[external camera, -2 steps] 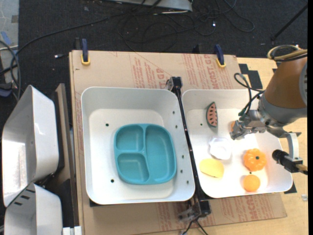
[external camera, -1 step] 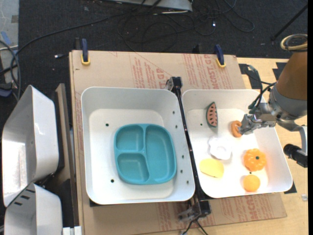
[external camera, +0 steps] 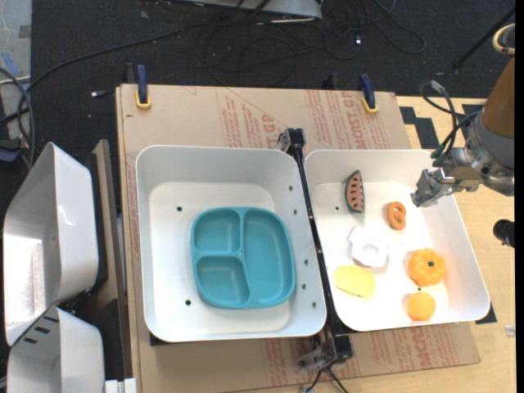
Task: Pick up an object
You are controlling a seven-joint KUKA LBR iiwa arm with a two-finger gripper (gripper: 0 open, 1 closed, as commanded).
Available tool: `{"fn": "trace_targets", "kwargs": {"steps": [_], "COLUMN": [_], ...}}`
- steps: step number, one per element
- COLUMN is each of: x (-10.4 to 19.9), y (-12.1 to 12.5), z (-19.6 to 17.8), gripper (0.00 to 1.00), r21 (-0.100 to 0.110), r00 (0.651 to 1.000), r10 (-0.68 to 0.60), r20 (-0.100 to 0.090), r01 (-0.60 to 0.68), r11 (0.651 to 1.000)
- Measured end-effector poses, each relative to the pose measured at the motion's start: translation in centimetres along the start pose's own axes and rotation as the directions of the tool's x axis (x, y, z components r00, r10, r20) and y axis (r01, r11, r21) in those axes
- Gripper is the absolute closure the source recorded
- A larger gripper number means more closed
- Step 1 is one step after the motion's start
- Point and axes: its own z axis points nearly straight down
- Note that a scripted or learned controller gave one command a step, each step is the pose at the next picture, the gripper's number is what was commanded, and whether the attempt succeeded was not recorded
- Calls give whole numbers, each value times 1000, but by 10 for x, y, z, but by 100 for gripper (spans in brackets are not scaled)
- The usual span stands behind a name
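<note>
Bright, even overhead light, fairly sharp view.
The white bins [external camera: 155, 219] nearly wash out; soft, short shadows sit under the teal tray [external camera: 243, 257]; the dark floor [external camera: 74, 23] looks grainy.

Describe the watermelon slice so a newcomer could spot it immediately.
Look in the right-hand white bin, the one without the teal tray. Near its top left corner, close to the divider between bins, lies the watermelon slice. It alone is a thin curved wedge, red with a green rind; its neighbours are orange, yellow or white.

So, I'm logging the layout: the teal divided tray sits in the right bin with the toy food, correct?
Not quite. The camera view shows the teal tray alone in the left bin; the toy food, such as the watermelon slice, lies in the right bin.
</note>
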Motion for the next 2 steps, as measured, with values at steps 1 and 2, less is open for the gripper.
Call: {"fn": "trace_targets", "kwargs": {"steps": [1,2], "x": [48,100], "y": [5,17], "z": [-1,-2], "gripper": [100,100], "r21": [5,5], "r00": [1000,1000], "r10": [-4,-4], "r20": [-3,-2], "r01": [4,4], "r11": [1000,1000]}}
